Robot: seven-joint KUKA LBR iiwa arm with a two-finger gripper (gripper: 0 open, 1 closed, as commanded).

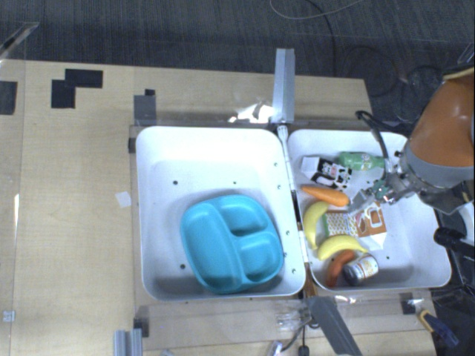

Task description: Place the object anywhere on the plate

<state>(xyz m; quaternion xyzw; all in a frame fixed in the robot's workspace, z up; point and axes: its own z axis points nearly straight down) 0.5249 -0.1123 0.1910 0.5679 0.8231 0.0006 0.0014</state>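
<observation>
A blue divided plate [231,243] lies in the left bin [171,162], toward its front. The right bin [430,262] holds a heap of items: an orange carrot [325,195], a yellow banana [315,219], a second banana [338,245], a green bottle [360,160], a black-and-white box [329,172], a brown-and-white packet [370,221], a reddish sausage [338,264] and a metal can [362,268]. My gripper [373,192] hangs low over the middle of the right bin, just above the packet and right of the carrot. I see nothing clearly held.
A grey post [283,87] stands behind the divider between the two bins. The arm's orange band [449,121] looms over the right bin's back right corner. A green patterned card [336,222] lies under the bananas. The wooden bench [67,213] stretches to the left.
</observation>
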